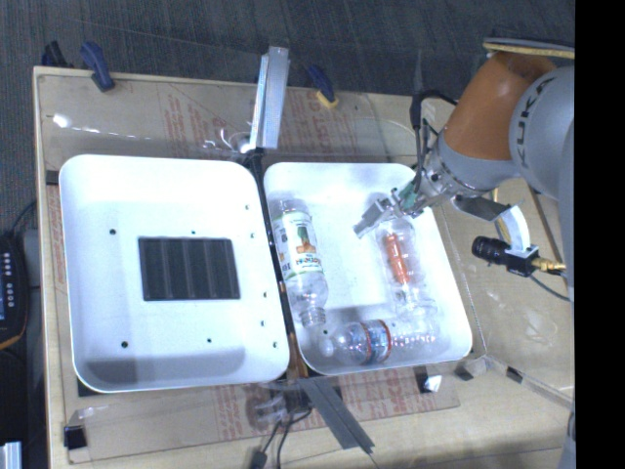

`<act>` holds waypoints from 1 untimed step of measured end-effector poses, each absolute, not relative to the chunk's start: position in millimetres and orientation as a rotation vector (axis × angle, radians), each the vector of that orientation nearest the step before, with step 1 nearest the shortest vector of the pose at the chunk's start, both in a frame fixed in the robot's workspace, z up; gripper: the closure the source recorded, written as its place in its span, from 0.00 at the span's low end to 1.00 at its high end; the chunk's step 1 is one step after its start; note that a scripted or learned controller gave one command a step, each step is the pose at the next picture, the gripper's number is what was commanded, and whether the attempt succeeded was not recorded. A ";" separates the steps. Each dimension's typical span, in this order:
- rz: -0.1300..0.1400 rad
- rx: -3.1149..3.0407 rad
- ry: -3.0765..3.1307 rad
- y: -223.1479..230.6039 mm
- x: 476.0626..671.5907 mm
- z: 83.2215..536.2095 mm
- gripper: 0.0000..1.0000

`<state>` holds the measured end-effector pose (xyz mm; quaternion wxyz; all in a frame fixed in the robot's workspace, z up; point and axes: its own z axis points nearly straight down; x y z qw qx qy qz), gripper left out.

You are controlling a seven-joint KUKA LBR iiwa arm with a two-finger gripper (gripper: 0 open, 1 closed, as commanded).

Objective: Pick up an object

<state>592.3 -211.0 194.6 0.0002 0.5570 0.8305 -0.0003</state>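
I count two white bins: the left bin and the right bin. I count three clear plastic bottles, all in the right bin: one with a white and green label, one with an orange label, and one with a blue and red label. I count two blue clamps on the bench's far edge.

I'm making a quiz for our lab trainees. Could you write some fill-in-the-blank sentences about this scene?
1. All three clear plastic bottles lie in the ___ shallow white bin.
2. The dark ribbed rectangular pad lies in the ___ bin.
3. The two-finger gripper hovers above the clear bottle with the ___ label.

Missing words: right; left; orange
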 end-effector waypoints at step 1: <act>-0.001 1.691 2.647 -210.3 611.4 168.8 0.00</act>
